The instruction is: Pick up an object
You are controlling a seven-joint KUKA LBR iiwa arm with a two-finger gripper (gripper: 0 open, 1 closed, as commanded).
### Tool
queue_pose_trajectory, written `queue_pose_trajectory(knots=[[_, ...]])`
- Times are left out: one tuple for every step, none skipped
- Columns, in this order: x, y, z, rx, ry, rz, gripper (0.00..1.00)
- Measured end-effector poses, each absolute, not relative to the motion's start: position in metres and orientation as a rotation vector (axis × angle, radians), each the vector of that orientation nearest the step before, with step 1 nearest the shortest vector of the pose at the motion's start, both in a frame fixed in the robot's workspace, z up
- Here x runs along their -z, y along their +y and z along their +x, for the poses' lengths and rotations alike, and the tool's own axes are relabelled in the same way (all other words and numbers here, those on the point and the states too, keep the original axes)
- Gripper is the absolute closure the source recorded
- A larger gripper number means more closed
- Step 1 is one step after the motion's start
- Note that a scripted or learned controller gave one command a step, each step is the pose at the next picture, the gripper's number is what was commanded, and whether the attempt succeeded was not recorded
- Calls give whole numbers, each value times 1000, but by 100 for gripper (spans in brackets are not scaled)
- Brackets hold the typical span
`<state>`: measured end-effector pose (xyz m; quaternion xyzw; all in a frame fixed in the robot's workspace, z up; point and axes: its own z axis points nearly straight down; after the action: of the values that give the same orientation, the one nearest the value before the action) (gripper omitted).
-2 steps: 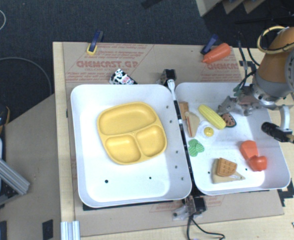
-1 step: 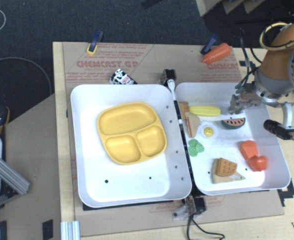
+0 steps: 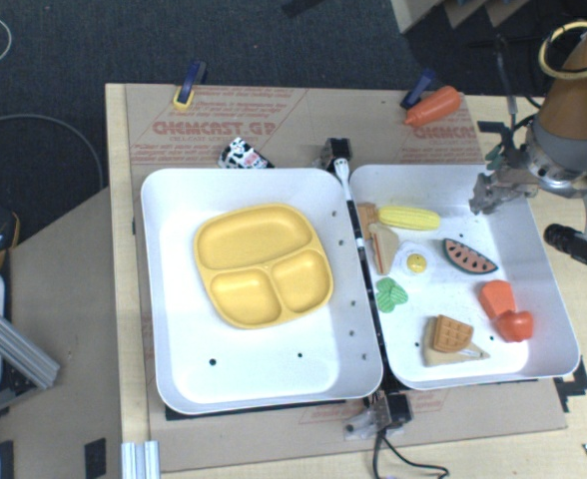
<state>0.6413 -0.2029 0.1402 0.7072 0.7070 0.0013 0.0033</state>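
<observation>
Nearest the camera among the toy foods, a waffle piece [image 3: 449, 337] lies close to the front rim of the right bin [image 3: 548, 352], its pointed end aimed right. Just right of it sits a red pepper [image 3: 504, 309], its long axis running diagonally from upper left to lower right, close to the bin's right wall. Farther back, a watermelon slice [image 3: 469, 256] lies with its long axis slanting down to the right, and a corn cob [image 3: 408, 218] lies nearly crosswise, tips pointing left and right. A fried egg [image 3: 415, 262] rests between them, a green leafy piece [image 3: 388, 293] sits near the left wall, and a tan bread wedge [image 3: 381, 246] runs front to back along that wall. Open white floor remains at the bin's rear right corner and in the middle between egg, melon and waffle. The gripper [image 3: 485, 196] hangs over the rear right part of this bin, apart from every item and behind the watermelon; whether its fingers are spread or closed cannot be told, as they are small and blurred. The arm [image 3: 573, 118] is cut off by the right edge. The left bin [image 3: 164, 267] holds a yellow divided plate [image 3: 264, 263], well clear of its walls.
</observation>
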Motion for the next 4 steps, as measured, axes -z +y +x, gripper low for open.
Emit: queue_pose_trajectory(knots=[[-191,-205,652,-5,2217,2214,100],[-228,-205,654,-5,2217,2215,100],[-229,-163,642,0,2227,2219,100],[-217,-110,637,1,2230,2219,100]])
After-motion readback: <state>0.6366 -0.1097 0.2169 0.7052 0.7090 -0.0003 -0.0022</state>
